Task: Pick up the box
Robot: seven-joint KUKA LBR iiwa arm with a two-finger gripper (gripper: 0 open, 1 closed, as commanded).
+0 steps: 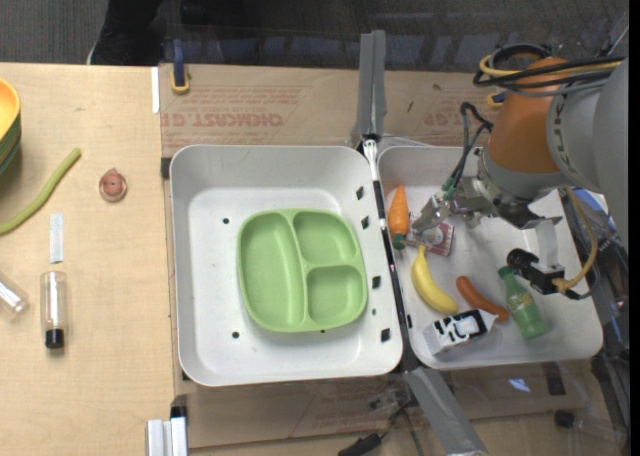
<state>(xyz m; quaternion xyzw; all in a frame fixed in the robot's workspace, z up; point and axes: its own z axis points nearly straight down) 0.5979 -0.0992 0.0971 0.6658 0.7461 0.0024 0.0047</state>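
The hand reaches low into the right bin, fingers spread around a small pinkish packet. Just left stands a carrot; nearer lie a banana and a sausage. The box lies at the bin's near edge, well apart from the hand.

Both bins are plain white. The left one's got a light green divided plate; the right has a yellow banana, orange carrot, red-orange sausage, green bottle and a white-and-black box.
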